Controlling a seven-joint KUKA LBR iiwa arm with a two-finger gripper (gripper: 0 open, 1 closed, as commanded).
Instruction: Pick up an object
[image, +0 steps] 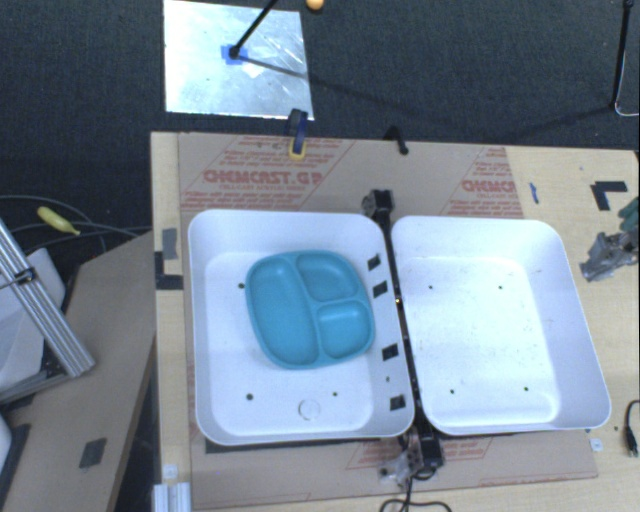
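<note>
A light blue divided plate (305, 308) lies flat in the left white bin (225, 400), slightly left of that bin's middle, with three compartments facing up. The right white bin (560, 400) sits beside it, its floor showing only small dark specks. My gripper (606, 255) shows as a grey metal piece at the far right edge of the view, outside the right bin's upper right corner and well away from the plate. Nothing is seen in it.
Both bins rest on a cardboard sheet (300, 175) on the bench, joined by a black clip strip (390, 310). A faint round mark (308, 408) lies near the left bin's front wall. A shiny foil sheet (238, 60) lies on the dark floor beyond.
</note>
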